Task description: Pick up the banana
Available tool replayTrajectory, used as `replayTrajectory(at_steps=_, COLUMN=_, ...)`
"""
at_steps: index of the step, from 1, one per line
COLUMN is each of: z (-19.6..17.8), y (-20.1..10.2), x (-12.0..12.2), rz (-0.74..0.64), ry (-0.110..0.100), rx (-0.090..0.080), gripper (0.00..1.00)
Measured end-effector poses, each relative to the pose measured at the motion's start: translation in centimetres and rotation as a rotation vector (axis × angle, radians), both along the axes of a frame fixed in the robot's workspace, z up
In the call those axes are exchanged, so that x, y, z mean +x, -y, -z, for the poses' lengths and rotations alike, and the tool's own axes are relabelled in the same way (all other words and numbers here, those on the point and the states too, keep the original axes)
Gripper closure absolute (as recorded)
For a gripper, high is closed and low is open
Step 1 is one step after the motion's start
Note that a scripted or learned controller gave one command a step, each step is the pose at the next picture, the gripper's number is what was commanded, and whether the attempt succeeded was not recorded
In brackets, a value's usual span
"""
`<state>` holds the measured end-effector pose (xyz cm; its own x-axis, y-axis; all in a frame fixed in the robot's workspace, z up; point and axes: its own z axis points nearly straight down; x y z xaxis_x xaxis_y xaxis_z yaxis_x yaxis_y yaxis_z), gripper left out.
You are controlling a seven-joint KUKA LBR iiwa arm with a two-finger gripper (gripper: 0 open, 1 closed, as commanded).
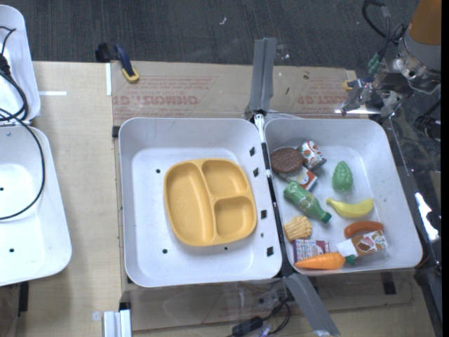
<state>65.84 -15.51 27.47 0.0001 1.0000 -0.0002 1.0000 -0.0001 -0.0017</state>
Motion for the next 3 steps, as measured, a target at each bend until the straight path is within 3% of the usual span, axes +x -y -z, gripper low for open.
replayTrajectory(at_steps=1, z=7.7, y=3.6, x=-8.4, rz=-0.249, ry=-0.001, rx=0.001, gripper=0.0)
replayTrajectory(at_steps=2, z=17.6, y=5.9, x=-13.1, rz=-0.084, ry=0.012, rx=0.007, gripper=0.0)
replayTrajectory(at_steps=3, z=17.1, y=5.2, x=-15.6, rz=-0.007, ry=0.016, rx=-0.001, gripper=0.0)
